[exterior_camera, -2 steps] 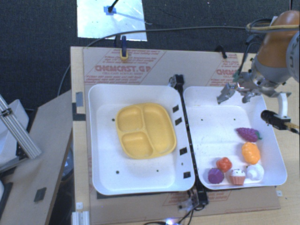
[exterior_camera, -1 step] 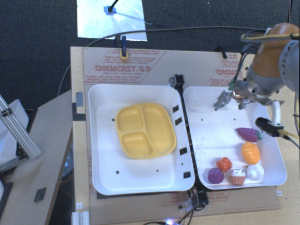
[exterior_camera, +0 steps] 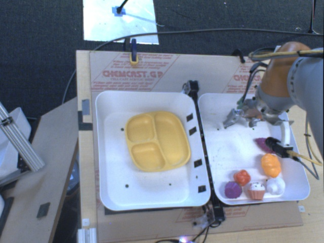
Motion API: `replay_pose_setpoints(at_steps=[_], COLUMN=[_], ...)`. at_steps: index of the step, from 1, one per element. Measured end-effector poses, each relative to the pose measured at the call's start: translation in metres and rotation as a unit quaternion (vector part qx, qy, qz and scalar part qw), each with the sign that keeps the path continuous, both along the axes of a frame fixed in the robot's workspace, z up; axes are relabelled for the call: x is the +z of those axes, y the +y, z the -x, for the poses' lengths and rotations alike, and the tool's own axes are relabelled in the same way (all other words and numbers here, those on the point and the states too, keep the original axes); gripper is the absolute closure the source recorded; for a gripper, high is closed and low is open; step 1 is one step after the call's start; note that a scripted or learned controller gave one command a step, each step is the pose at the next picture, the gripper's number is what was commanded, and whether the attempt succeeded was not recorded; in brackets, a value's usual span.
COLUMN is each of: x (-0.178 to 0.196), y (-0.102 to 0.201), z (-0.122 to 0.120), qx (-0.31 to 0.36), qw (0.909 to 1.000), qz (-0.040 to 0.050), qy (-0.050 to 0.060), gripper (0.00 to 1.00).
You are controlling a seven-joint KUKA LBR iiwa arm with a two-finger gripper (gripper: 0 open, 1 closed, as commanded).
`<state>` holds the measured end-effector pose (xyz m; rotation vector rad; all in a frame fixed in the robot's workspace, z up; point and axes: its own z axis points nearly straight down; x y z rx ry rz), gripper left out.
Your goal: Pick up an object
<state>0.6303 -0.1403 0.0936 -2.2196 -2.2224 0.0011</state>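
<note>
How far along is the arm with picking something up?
Done: the gripper is over the right bin. In hand: nothing visible between its fingers. Left: the toys, an orange one, a red one, a purple one and a cupcake, lie in the bin's near corner.

A dark speckled carpet floor (exterior_camera: 45, 29) is seen around the pale wooden bench (exterior_camera: 55, 151). A white square sheet (exterior_camera: 119, 14) is laid on the carpet beyond the bench, marked by a small blue patch. A ridged grey metal bar (exterior_camera: 17, 138) is placed at the left edge.
</note>
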Motion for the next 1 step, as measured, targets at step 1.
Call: replay_pose_setpoints(at_steps=[1], x=[-0.0088], y=[0.0005], z=[-0.0009], qx=[0.0], qw=[1.0], qz=[0.0003], qy=[-0.001], gripper=[0.0])
